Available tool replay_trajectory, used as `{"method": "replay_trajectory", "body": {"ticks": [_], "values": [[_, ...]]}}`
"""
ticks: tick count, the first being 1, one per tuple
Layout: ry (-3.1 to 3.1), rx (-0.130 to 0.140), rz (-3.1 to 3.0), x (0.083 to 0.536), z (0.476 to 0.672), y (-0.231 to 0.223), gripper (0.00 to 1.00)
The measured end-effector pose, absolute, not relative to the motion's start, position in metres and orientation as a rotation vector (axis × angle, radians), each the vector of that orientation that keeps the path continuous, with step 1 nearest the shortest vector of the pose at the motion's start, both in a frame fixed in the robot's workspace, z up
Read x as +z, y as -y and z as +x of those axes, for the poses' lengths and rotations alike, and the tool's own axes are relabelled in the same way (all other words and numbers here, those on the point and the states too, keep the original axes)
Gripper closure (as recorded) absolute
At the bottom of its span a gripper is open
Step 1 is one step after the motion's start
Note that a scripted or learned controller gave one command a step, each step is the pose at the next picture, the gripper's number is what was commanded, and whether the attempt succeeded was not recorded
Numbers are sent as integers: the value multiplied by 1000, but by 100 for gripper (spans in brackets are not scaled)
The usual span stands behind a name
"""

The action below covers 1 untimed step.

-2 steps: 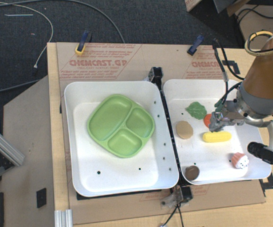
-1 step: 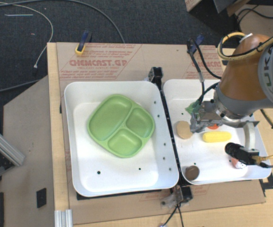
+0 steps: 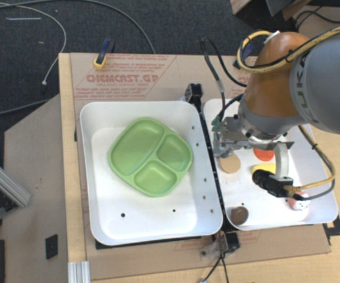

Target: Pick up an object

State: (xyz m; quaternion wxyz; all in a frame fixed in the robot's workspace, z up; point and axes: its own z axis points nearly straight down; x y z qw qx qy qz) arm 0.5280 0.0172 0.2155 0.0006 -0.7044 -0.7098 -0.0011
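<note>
Where arm hangs, 2 discs, 1 grn plate

End effector is down in the right bin, hard against the wall on its left. A tan disc lies just beside it, and orange and yellow pieces crowd its right. There is open floor toward the brown disc. Past the wall, a green plate fills the middle of the left bin.

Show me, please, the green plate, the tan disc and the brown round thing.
green plate point(image 3: 156, 157), camera view, centre where its dividers meet
tan disc point(image 3: 231, 165), camera view, middle of its top
brown round thing point(image 3: 238, 216), camera view, middle of its top
</note>
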Motion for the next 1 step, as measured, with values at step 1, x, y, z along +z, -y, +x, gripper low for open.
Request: {"method": "replay_trajectory", "body": {"ticks": [1], "values": [[2228,-4,-2212,230,532,-73,100]]}}
